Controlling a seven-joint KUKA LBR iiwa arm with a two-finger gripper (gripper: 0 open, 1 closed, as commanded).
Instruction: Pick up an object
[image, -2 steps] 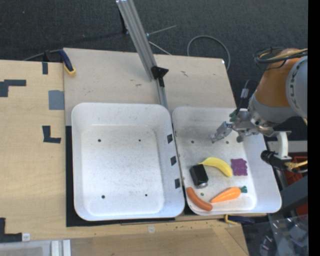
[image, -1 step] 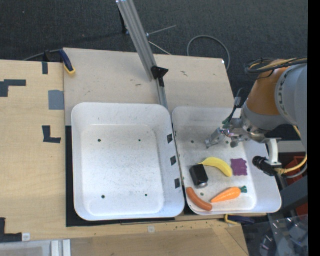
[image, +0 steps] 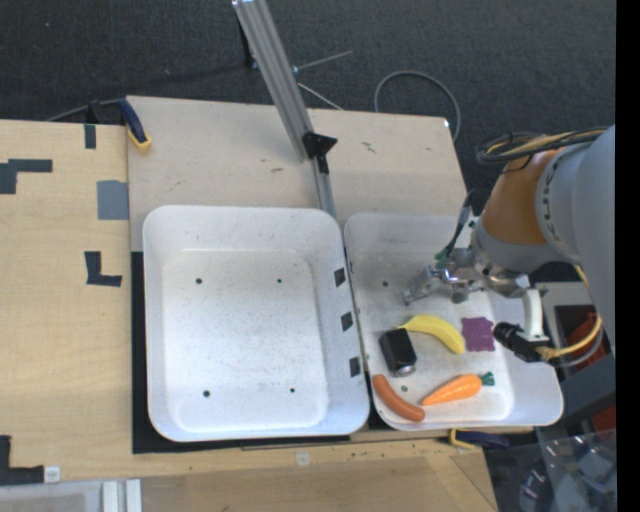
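Camera view: right bin (image: 372, 240) holds a curved yellow banana (image: 437, 331), purple block (image: 478, 334), black box (image: 398, 351), orange carrot (image: 455, 389) w/ green top and a red-orange sausage (image: 398, 398), all bunched in its near half. Gripper (image: 418, 293) sits just above the banana, not touching; its state is too small and blurred to tell. Arm (image: 540, 205) cut off at right. Left bin (image: 160, 230) sits alongside.

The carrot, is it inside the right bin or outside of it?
Inside. The carrot lies flat on the floor of the right bin, near its front rim, beside the sausage.
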